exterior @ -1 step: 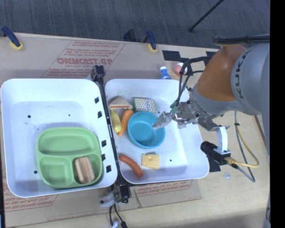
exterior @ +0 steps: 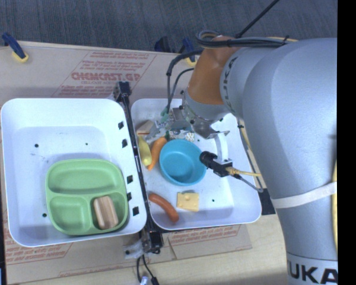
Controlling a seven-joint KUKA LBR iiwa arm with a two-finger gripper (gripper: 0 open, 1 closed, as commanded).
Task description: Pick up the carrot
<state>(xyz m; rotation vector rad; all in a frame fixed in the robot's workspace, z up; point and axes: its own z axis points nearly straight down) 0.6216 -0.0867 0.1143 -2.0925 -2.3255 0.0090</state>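
The carrot [exterior: 156,149] is a small orange piece in the right bin [exterior: 243,209]. It lies wedged between a yellow banana-like piece [exterior: 144,152] and the left rim of a blue bowl [exterior: 182,162]. My gripper [exterior: 177,125] hangs over the back of the right bin, just above and to the right of the carrot's upper end. Its tip is lost among the clutter there, so I cannot see whether it touches the carrot.
A reddish sausage [exterior: 164,207] and a yellow cheese slice [exterior: 188,202] lie at the front of the right bin. The left bin [exterior: 24,129] holds a green divided tray [exterior: 77,186] with a brown bun [exterior: 104,212] in one compartment.
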